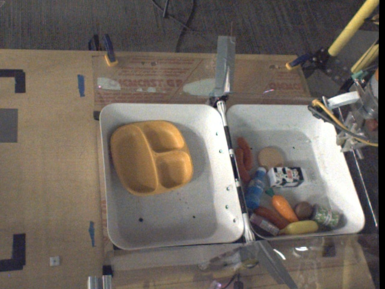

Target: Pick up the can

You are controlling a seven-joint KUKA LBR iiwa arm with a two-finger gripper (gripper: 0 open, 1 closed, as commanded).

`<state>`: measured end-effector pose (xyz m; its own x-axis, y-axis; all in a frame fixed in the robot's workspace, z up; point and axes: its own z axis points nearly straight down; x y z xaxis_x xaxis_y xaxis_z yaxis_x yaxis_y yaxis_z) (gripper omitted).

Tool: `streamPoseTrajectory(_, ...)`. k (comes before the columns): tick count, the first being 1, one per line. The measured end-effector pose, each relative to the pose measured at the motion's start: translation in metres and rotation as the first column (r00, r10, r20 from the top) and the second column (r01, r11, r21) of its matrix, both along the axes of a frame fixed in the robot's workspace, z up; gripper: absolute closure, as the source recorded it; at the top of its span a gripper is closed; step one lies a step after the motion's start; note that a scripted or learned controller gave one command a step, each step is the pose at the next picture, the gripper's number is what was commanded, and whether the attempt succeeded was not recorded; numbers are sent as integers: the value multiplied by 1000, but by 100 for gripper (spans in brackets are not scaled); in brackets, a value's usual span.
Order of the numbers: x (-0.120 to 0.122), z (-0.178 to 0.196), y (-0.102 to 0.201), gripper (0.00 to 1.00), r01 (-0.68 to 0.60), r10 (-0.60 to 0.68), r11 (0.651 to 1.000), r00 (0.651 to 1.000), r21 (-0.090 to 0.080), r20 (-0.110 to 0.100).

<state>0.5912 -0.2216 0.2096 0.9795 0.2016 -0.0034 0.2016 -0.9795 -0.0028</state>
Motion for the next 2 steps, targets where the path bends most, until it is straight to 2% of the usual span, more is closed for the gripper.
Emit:
streamPoseTrajectory(1, 50, 26, 1, 100, -83, 83, 997, 997, -2, 4)
streamPoseTrajectory(2, 64, 84, 1, 100, -330, 330, 944, 944, -3, 4)
